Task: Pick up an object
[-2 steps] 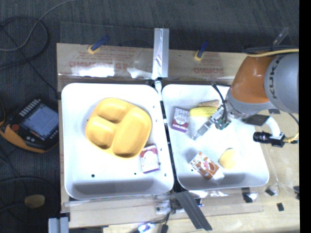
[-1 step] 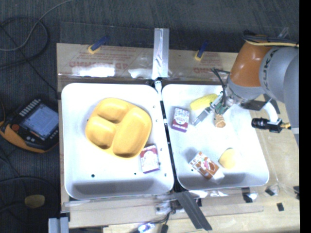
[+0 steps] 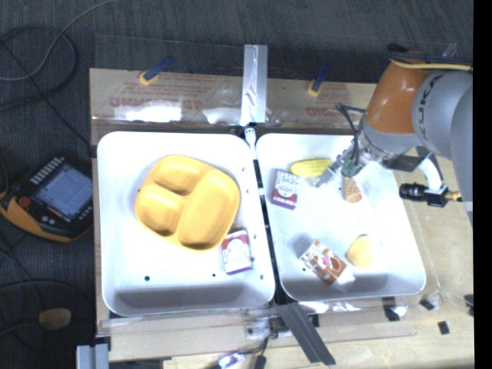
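- Overhead, the grey arm with its orange band reaches in from the right, and its gripper (image 3: 342,166) hangs low over the upper part of the right bin (image 3: 400,283), between a yellow banana-shaped toy (image 3: 310,167) and a small tan cone-like piece (image 3: 352,190).
- Whether the pincer stands open or closed cannot be told from this slant; nothing is seen caught in it.
- The step in hand looks like the approach to a grasp, with the pick itself not yet made.
- The nearest candidates are the banana toy, just beside the gripper on its left, and the tan piece, just below it.
- The next move, by this reading, calls for settling squarely over one of the two and closing on it without nudging the other.
- Also in the right bin lie a small purple-and-white carton (image 3: 285,189) near the dividing wall, an orange-and-white packet (image 3: 324,262) and a pale yellow lemon-like toy (image 3: 361,250) toward the front.
- The middle of that bin floor is bare, giving room to work; the back wall sits close behind the gripper.
- The left bin (image 3: 123,283) holds a large yellow moulded piece (image 3: 187,201) and a pink-and-white carton (image 3: 237,252), well apart from the arm.
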`<state>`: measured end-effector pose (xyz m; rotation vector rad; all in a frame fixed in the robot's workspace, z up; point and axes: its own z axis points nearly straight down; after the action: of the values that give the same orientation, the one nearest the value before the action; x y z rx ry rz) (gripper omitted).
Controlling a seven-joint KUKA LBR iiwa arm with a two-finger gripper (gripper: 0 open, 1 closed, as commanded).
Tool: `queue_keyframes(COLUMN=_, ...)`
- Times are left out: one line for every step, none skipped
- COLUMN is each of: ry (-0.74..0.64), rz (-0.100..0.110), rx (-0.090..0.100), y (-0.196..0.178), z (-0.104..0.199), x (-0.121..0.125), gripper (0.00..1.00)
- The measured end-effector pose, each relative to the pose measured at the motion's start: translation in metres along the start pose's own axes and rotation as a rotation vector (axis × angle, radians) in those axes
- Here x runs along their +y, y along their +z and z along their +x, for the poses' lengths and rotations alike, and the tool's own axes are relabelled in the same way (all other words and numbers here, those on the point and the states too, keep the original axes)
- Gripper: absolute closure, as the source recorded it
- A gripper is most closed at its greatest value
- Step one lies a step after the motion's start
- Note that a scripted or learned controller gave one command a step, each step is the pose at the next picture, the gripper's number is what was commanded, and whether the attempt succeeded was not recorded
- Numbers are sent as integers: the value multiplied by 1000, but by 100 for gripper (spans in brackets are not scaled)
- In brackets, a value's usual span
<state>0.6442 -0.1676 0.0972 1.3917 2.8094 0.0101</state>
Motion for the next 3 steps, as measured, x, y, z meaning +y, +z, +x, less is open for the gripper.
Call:
queue_keyframes(ry=148, rz=8, rx=9, y=8, z=-31, x=2, gripper=100)
queue_keyframes(ry=240, rz=11, rx=2, y=-105, z=21, x=49, gripper=100)
queue_keyframes(ry=238, rz=15, rx=3, y=-111, z=21, x=50, gripper=100)
